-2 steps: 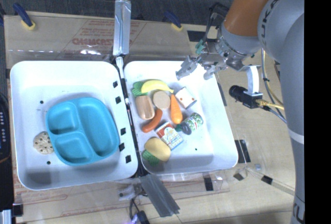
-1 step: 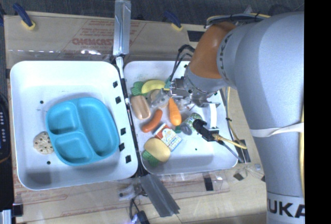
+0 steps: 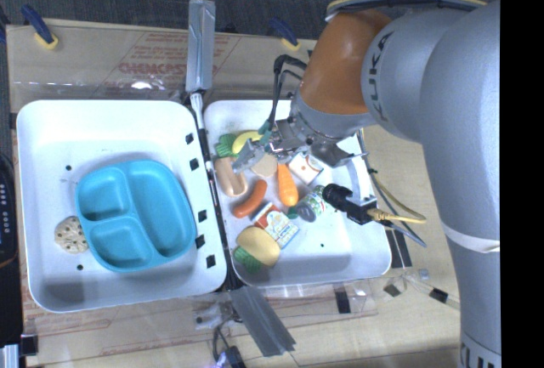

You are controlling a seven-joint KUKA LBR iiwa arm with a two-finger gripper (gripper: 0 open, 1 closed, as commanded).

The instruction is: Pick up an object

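The right bin [image 3: 365,260] holds a pile of toy foods. Among them are a yellow banana [image 3: 243,139], a tan bread roll [image 3: 229,178], a red sausage [image 3: 249,201], an orange carrot [image 3: 287,185], a small green can [image 3: 310,206], a printed packet [image 3: 280,229] and a yellow fruit [image 3: 258,246]. My gripper [image 3: 257,154] is low over the back left of this pile, right beside the banana and above the roll. A white carton [image 3: 303,167] lies just to its right. The wrist hides what is under it.
The left bin [image 3: 42,128] holds a blue divided plate [image 3: 134,213] and a round cookie [image 3: 71,234] beside the plate's left edge. A raised divider [image 3: 204,179] separates the bins. The arm's bulk covers the right bin's back right part.
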